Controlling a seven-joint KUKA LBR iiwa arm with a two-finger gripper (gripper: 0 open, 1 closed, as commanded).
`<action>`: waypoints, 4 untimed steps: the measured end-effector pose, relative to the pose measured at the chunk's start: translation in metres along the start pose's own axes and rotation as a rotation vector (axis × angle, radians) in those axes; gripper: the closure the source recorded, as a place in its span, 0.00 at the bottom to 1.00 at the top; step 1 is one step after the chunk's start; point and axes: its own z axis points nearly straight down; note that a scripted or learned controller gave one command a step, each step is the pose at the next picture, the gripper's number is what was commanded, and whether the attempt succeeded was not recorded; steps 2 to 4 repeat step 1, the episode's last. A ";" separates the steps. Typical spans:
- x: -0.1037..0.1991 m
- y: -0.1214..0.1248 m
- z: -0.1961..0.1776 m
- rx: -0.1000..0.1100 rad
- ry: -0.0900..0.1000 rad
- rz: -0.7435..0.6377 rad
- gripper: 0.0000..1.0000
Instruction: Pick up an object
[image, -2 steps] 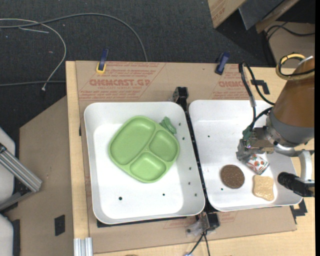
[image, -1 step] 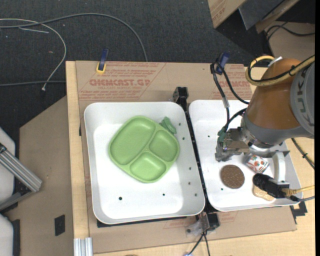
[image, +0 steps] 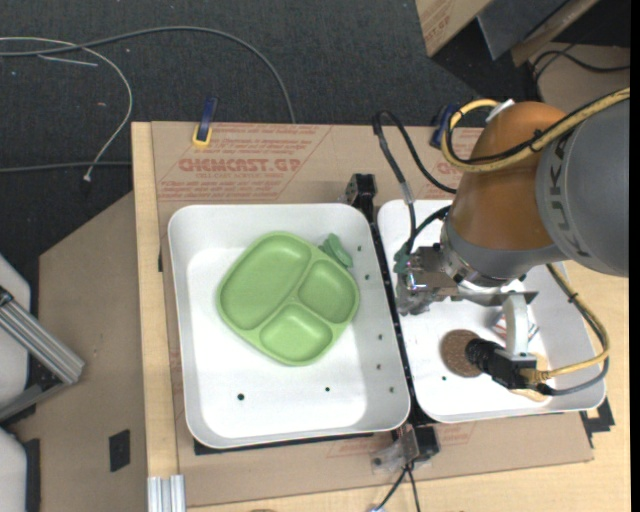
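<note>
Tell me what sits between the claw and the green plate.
Only the adjoining bin walls separate the claw, over the left edge of the right bin, from the green plate in the left bin. A small dark green piece lies at the plate's upper right rim, off the straight path.

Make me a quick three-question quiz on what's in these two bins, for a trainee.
1. True or false: the green plate lies in the right bin.
2. How many compartments does the green plate have? A two, B three, C five.
3. Fill in: the brown disc lies in the ___ bin.
Key: 1 false, it lies in the left bin; 2 B; 3 right.
</note>
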 end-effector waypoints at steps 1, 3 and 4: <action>0.054 -0.003 -0.009 0.001 0.000 0.000 1.00; 0.054 -0.003 -0.009 0.001 0.000 0.000 1.00; 0.054 -0.003 -0.009 0.001 0.000 0.000 1.00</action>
